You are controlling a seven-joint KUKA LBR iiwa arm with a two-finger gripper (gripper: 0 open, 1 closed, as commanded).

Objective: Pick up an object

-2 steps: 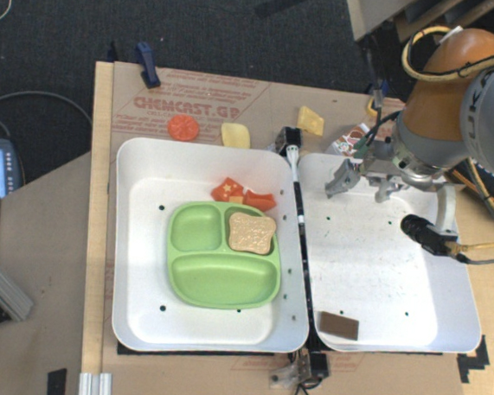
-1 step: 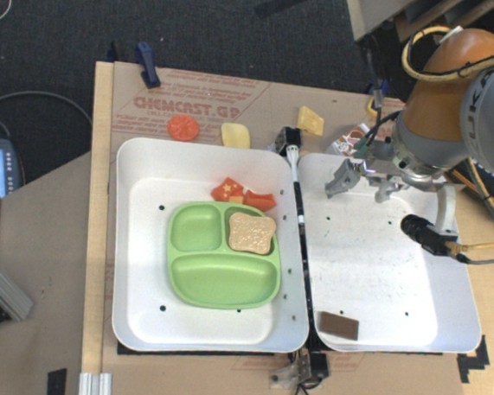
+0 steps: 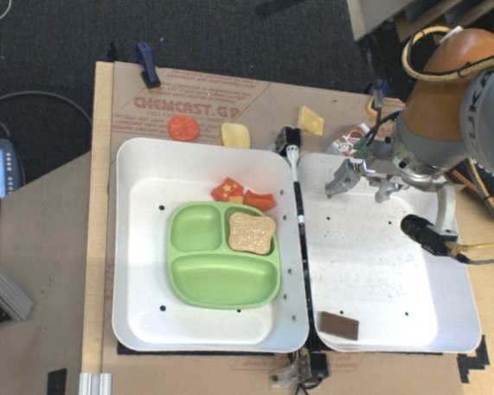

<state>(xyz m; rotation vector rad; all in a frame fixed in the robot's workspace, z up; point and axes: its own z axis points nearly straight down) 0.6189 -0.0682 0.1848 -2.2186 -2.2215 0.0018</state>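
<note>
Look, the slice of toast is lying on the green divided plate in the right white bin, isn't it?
Nearly. The tan slice of toast does lie on the green divided plastic plate, in its upper right compartment, but that plate sits in the left white bin, not the right one. The camera view shows this.

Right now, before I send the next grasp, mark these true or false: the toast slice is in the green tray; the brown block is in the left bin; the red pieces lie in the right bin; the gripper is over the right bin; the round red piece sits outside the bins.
1. True: the toast slice lies in the green tray's upper right compartment.
2. False: the brown block is in the right bin.
3. False: the red pieces lie in the left bin.
4. True: the gripper is above that bin's far end.
5. True: the round red piece is on the board behind.
</note>
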